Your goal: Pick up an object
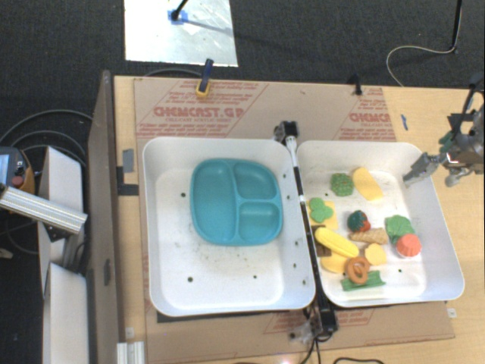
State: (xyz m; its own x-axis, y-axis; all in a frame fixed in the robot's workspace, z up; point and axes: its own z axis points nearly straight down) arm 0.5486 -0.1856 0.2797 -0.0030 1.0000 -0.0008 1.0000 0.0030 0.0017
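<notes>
The right bin [439, 279] holds several toy food pieces. Among them are a bumpy green piece [342, 184], a yellow block [367, 184], a yellow banana [336, 241], a brown ring [357, 269], a green broccoli-like piece [398, 224] and a red-orange round piece [408, 245]. My gripper [443, 167] hangs at the far right, above the upper right corner of this bin and apart from every piece. It is partly cut off by the view's edge, and I see nothing held in it.
The left bin [170, 279] carries a teal divided plate [236, 202]. A black divider bar [301, 203] runs between the two bins. Brown cardboard [227, 108] lies under both. Cables trail on the dark floor at the upper right and left.
</notes>
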